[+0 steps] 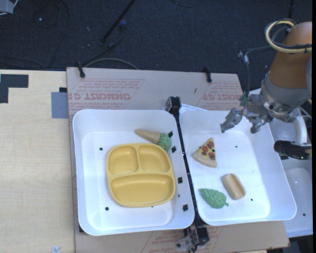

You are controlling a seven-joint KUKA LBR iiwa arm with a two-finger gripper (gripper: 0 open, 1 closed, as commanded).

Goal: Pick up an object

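Camera view. Gripper poised above the far edge of the right bin, fingers spread wide, nothing between them. Candidate objects for the pick, all lying in the right bin: pizza slice near the divider, bread roll toward the near side, green grape bunch just beside the roll. In the left bin: yellow divided plate, with an ice-cream cone lying at its far rim.

Risks from this pose, as judged:
- Pizza slice lies flat and thin — fingers likely to close above it or strike the bin floor without catching an edge.
- Bread roll is rounded and smooth; an off-centre close could squirt it sideways.
- Roll and grape bunch sit close together — a descent between them could push both away or pinch the wrong one.
- Descent near the bin wall or the central divider risks a finger landing on the rim.

Writing: red print on the cardboard sheet beneath the bins, seen upside down, apparently "CHEMCAST", followed by smaller characters too blurred to read. No other legible labels on the surface.
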